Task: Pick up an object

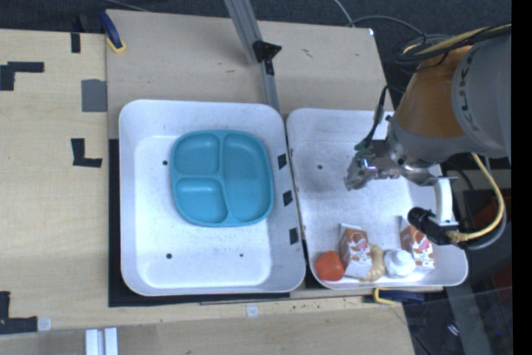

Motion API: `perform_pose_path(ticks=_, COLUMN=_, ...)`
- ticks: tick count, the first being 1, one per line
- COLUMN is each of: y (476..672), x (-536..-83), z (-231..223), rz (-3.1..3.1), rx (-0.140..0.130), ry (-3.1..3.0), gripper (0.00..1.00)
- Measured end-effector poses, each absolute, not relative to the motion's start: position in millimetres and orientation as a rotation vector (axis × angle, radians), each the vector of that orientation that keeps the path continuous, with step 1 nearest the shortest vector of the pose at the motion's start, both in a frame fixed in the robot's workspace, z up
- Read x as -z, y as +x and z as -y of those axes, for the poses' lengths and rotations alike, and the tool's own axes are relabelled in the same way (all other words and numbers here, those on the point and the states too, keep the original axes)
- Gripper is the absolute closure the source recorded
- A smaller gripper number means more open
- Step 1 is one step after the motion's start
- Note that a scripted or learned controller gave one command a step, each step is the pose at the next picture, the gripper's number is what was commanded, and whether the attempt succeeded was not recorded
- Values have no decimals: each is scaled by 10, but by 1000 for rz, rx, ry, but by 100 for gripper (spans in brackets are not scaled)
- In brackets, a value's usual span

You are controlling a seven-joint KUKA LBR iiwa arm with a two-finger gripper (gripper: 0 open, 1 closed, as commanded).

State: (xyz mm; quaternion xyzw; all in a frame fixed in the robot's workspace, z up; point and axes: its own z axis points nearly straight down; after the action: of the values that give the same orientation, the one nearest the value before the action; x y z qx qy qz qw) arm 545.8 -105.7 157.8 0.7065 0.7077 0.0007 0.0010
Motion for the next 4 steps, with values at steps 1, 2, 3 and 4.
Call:
perform_pose_path(ticks=1, y=5518, x=-2201, z=1043, rz=-2221, rx=-5, ry=2216, gripper=100)
perform_pose_path(ticks=2, y=5495, x=-2811, z=1103, rz=-2219, rx=-5, ry=2216, gripper=100)
perform_pose_path(ticks=3, y=5539, x=-2708, z=474, rz=-2230, rx=0, ry=2215, gripper=100)
perform_pose_path(ticks=4, y=5626, x=-2653, z=-10, rz=-2230, rx=1, ry=2216, gripper=100)
